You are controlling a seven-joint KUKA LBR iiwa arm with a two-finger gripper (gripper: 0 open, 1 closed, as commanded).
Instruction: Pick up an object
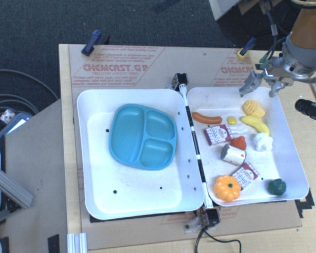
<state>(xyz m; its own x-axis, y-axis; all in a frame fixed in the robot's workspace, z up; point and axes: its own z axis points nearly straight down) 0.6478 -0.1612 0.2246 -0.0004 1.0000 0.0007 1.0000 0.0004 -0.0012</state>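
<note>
Item: gripper (pixel 261 84), on my one arm, reaching in from the right. I see it hanging over the far edge of the right bin (pixel 292 157), fingers spread apart with nothing between them.

Item: corn (pixel 253 108), a yellow ribbed piece. Nearest thing to the gripper; it lies just nearer the camera than the fingertips, a little down the bin, apart from them.

Item: banana (pixel 255 124), just beyond the corn on the near side, long axis slanting from upper left to lower right.

Item: sausage (pixel 206 118), red, lying roughly crosswise near the bin's left wall, well to the left of the gripper.

Item: remaining stock in the right bin: a red packet (pixel 217 135), a white lump (pixel 262 141), a small can (pixel 234 154), a pumpkin (pixel 227 188) and a dark green piece (pixel 276 186), all farther toward the near edge.

Item: left bin (pixel 95 194), holding a blue tray (pixel 143 136).

Note: I judge the corn the likeliest target, since the gripper need only come slightly toward the near side and descend. The banana sits close by and could get nudged.
</note>
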